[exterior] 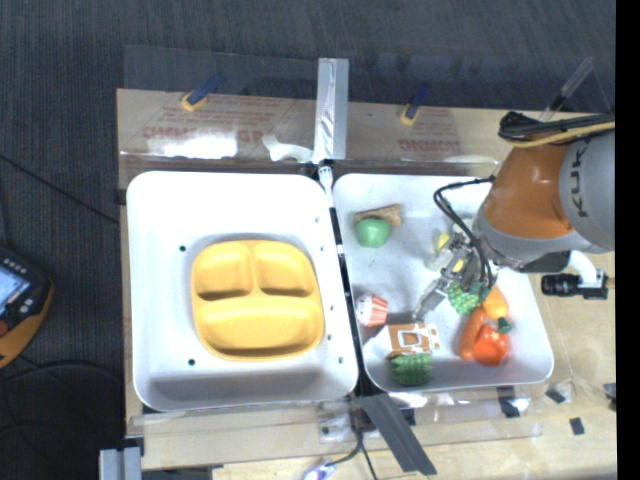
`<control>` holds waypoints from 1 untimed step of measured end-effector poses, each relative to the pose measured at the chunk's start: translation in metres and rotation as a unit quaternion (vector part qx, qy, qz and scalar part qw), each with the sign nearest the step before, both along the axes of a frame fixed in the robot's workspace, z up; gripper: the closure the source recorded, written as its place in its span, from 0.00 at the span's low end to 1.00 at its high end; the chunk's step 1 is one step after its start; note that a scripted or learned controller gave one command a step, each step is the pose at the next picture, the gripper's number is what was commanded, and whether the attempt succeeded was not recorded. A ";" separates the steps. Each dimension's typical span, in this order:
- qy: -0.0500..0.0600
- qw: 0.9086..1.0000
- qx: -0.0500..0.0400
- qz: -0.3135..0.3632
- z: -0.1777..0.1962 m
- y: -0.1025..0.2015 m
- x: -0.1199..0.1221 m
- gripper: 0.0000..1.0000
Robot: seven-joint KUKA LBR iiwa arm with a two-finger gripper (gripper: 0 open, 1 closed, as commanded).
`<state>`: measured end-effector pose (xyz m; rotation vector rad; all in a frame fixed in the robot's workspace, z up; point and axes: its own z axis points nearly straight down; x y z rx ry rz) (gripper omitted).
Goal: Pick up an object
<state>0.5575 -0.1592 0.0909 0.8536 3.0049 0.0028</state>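
Left bin (150, 268): 1 divided tray (258, 298), central. Right bin (535, 368): ball (373, 232) at 10 o'clock; carton (412, 339) at 6; pepper (484, 339) at 5.

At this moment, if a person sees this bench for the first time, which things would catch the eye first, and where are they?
The big yellow plastic tray with three compartments stands out first, lying in the middle of the left white bin. Next comes the grey arm with its orange band, reaching from the right over the right white bin. Below it, small toys crowd the bin's lower part, among them an orange toy pepper, while a green ball lies near its top.
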 end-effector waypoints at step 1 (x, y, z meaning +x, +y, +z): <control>0.002 1.000 0.000 0.010 -0.001 -0.026 0.068 0.00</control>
